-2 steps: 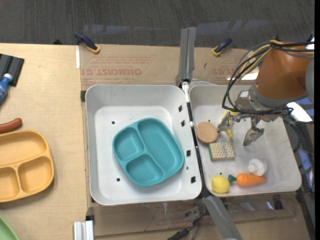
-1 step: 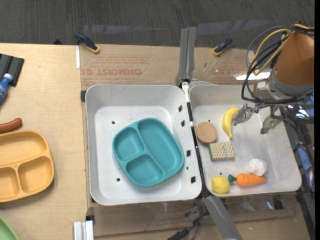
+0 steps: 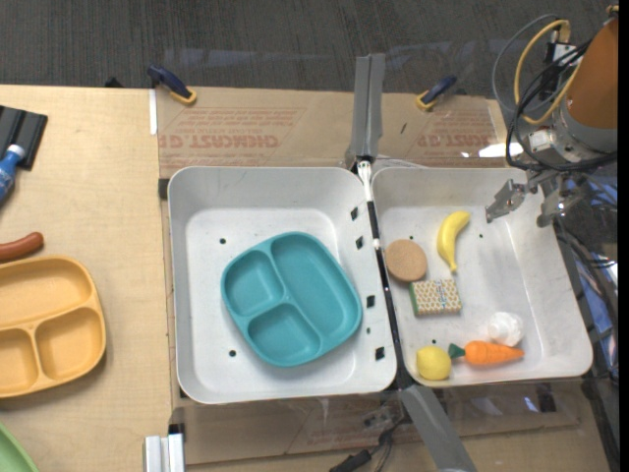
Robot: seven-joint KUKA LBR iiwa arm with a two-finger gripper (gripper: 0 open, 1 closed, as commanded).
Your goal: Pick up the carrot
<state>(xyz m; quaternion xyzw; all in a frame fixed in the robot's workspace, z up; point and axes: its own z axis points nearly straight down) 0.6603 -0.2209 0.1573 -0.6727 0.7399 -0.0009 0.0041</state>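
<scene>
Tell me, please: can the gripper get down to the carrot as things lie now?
Probably yes. The gripper hangs above the right bin's far corner, and the carrot lies uncovered near the front wall. A lemon and a white lump crowd it closely.

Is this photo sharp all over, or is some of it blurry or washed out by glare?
In the camera view the teal tray, banana and carrot are crisp under even, soft light with faint shadows. The white lump above the carrot nearly blends into the bright right bin. The gripper at upper right looks slightly soft, its detail hard to read.
</scene>
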